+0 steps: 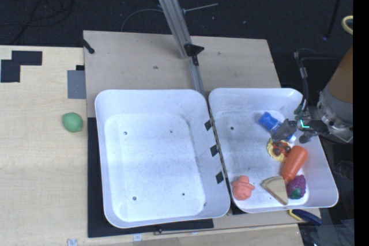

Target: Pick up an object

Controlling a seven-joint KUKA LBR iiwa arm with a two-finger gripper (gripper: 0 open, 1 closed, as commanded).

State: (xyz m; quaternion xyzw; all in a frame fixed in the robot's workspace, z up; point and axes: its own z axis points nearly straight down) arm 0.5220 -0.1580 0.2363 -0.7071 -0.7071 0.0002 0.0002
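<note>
The right bin (242, 102) holds several small objects. A blue piece (268, 120) lies near its middle right. Below it sit a yellow and red toy (278, 150) and an orange carrot (294, 162). Along the front lie a purple grape bunch (296, 187), a tan wedge (275, 189) and a pink toy (243, 188). My gripper (284, 132) reaches in from the right, low over the bin, between the blue piece and the yellow and red toy. It is dark, and I see nothing lifted.
The left bin (151, 102) adjoins the right one, with black clips along the shared rim. A green ball (72, 123) rests on the wooden bench at far left. A metal strut (176, 15) slants away behind the bins.
</note>
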